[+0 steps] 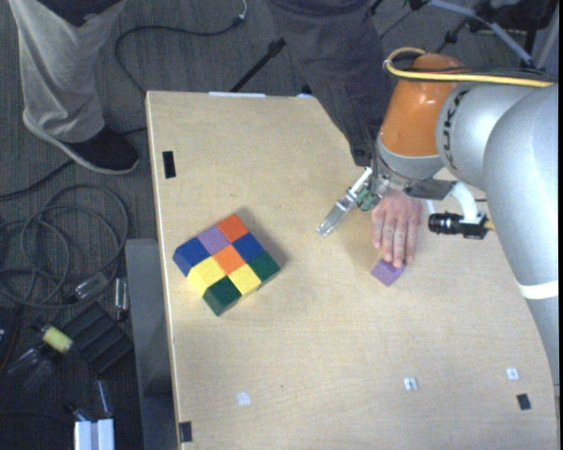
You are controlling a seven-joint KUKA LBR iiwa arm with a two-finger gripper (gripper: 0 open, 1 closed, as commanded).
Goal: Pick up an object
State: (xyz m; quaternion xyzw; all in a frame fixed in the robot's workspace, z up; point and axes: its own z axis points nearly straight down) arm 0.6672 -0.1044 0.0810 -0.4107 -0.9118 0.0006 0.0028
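Observation:
A small purple block (388,272) lies on the tan bench top (291,364), right of centre. My gripper (395,254), pinkish below the orange wrist band (420,111), points down at it, and its tip meets the block's upper edge. Whether the block is gripped is hidden by the gripper's own body. A multicoloured cube of small blocks (226,262), in orange, blue, purple, yellow and green, sits on the left part of the bench, well apart from the gripper.
A silvery metal part (342,210) sticks out to the left of the wrist. A person's legs and a dark shoe (101,150) stand beyond the bench's far left corner. Cables (47,242) lie on the floor to the left.

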